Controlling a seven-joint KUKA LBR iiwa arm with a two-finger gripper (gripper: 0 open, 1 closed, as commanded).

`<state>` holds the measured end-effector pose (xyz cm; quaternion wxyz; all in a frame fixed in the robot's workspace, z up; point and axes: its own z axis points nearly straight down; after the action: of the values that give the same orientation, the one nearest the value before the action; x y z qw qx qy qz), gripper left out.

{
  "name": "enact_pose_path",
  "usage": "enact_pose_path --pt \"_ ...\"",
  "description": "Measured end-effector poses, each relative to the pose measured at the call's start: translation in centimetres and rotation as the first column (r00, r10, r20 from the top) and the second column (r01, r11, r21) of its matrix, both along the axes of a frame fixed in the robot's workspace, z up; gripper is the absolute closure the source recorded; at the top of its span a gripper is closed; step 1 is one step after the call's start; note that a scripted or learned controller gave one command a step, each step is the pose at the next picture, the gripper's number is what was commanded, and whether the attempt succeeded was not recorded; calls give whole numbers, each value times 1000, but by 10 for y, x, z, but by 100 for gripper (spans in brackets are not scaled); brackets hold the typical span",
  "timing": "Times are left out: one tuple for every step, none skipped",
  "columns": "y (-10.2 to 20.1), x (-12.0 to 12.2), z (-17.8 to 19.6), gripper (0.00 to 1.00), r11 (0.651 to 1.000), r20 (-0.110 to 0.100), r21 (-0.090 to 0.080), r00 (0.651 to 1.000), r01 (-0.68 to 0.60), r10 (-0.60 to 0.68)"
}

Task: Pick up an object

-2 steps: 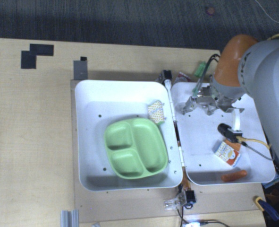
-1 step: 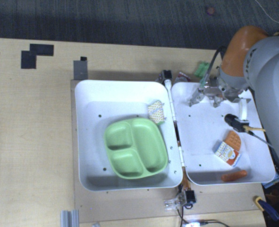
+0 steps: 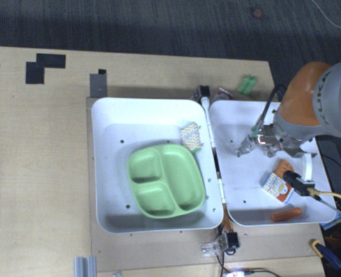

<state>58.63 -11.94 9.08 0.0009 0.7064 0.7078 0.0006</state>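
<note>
Probably a robotics lab: plywood bench, paired white bins, loose cables, grey carpet.

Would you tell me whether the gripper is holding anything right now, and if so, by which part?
Nothing is seen between the fingers of the gripper; it hangs over bare floor of the right bin, apart from the small carton.

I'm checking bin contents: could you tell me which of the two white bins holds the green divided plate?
The left bin holds the green divided plate. The right bin, where the gripper is, has small items instead.
</note>
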Motion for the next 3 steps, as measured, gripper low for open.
enact_pose_path --pt "34 38 -6 0 1000 4 1 1000 -3 3" --pt "26 84 -5 0 1000 2 1 1000 -4 4" --pt "27 85 7 100 1000 7 0 1000 -9 9"
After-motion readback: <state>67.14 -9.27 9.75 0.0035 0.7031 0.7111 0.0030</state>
